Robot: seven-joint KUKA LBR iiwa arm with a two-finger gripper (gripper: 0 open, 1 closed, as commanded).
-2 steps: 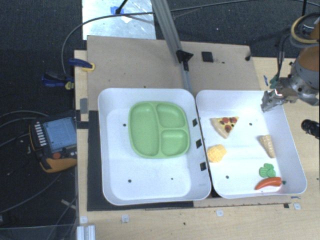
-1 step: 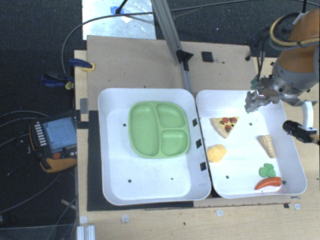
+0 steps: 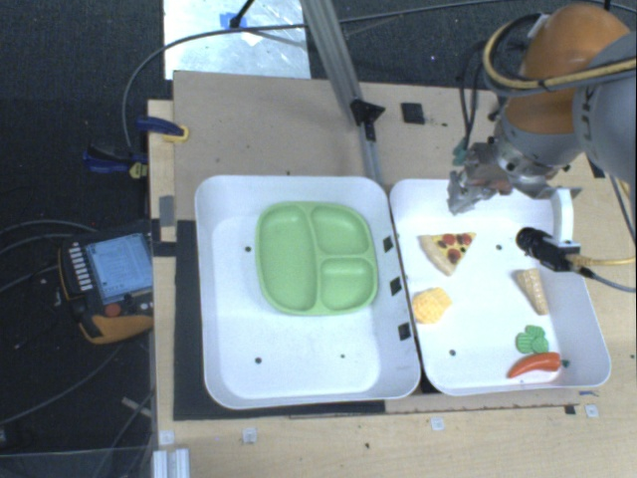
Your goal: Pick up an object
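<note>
1. The tool (image 3: 466, 199) is seen blurred over the right bin's (image 3: 587, 312) far edge; its opening cannot be told.
2. A pizza slice (image 3: 446, 250) lies just below it (apart).
3. A green plate (image 3: 317, 257) is seen in the left bin (image 3: 224, 297).

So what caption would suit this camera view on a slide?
Arm's tool hovers over the right bin near a pizza slice; green plate sits in the left bin.

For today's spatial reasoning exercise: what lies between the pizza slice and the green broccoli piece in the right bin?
In the camera view, bare white bin floor separates the pizza slice from the broccoli piece.
</note>
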